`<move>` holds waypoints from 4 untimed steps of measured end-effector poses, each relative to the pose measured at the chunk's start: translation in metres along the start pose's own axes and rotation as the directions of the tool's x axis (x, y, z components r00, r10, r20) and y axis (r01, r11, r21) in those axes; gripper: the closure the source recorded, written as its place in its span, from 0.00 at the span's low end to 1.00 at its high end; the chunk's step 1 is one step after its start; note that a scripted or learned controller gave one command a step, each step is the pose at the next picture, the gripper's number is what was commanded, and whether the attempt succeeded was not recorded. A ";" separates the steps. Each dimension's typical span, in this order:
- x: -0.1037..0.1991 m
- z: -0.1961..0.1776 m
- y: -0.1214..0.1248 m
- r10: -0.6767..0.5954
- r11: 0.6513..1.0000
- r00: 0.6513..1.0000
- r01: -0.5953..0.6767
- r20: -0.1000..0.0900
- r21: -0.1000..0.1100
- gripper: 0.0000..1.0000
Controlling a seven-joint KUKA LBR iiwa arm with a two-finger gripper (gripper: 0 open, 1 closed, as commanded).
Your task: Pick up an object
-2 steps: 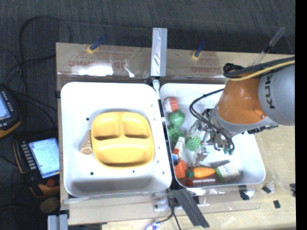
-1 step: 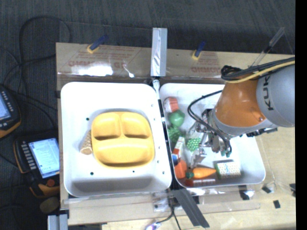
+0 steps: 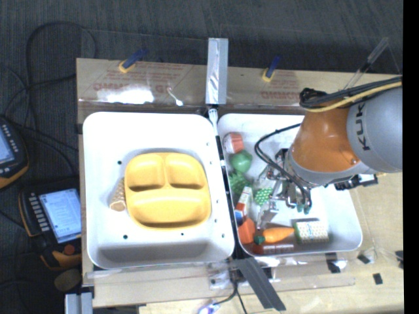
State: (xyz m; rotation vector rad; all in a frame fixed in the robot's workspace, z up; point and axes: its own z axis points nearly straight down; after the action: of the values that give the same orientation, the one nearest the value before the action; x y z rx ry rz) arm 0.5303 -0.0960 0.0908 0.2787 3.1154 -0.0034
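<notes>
With the gripper low in the right bin, jaw state impossible to tell, centre squarely over the carrot at six o'clock before closing.

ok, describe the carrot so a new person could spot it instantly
Look in the right bin, along its near wall. The carrot lies flat there, below the end effector. It is the long orange tapered piece, left of a pale boxy block.

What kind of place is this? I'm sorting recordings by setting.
Probably a robotics lab bench for pick-up trials: a KUKA arm reaches over two white bins, one holding a yellow divided tray, the other toy food like a carrot; a control pendant lies alongside.
</notes>
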 end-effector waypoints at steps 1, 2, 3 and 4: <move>-0.007 0.001 0.000 0.004 1.000 1.000 -0.004 -0.007 -0.001 0.00; -0.005 0.000 0.001 0.038 0.999 0.999 -0.038 -0.001 -0.002 0.00; -0.004 0.001 -0.002 0.115 0.993 0.993 -0.115 -0.002 -0.004 0.00; -0.015 0.001 0.000 0.064 0.998 0.998 -0.064 -0.006 0.001 0.00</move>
State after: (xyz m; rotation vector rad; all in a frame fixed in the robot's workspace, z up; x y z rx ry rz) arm 0.5450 -0.0992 0.0900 0.3796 3.1109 -0.0030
